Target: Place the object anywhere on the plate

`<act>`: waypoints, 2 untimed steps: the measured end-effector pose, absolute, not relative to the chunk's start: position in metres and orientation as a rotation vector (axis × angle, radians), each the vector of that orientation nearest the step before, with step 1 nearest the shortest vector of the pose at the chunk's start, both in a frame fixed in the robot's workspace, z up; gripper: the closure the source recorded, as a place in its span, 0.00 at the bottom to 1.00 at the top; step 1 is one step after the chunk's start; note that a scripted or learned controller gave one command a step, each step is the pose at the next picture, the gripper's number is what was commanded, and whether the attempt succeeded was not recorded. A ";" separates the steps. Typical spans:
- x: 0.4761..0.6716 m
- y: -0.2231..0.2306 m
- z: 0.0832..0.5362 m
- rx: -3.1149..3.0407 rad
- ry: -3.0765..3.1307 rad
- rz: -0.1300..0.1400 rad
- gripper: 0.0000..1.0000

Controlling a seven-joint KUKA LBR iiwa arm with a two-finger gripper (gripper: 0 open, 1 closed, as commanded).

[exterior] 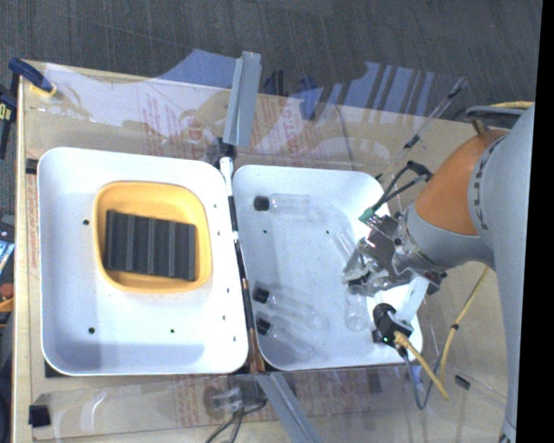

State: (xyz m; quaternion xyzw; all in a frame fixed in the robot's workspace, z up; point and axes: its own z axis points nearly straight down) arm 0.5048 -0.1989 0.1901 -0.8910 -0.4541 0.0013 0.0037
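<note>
Over right bin (298, 184), near its right wall, gripper (362, 279) sits low by clear tubes (286, 308); can't tell grip state. Plate (154, 235) in left bin (60, 249).

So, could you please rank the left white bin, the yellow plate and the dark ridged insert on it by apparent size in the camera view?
1. Left white bin
2. Yellow plate
3. Dark ridged insert

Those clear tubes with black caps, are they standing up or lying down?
Lying down. Each clear tube rests on its side on the right bin floor, black cap pointing sideways.
</note>
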 end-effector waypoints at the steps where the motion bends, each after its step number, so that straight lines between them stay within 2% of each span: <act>1: 0.494 -0.145 0.206 -2.698 -1.596 0.007 1.00; 2: 0.552 -0.124 0.227 -2.612 -1.739 0.003 1.00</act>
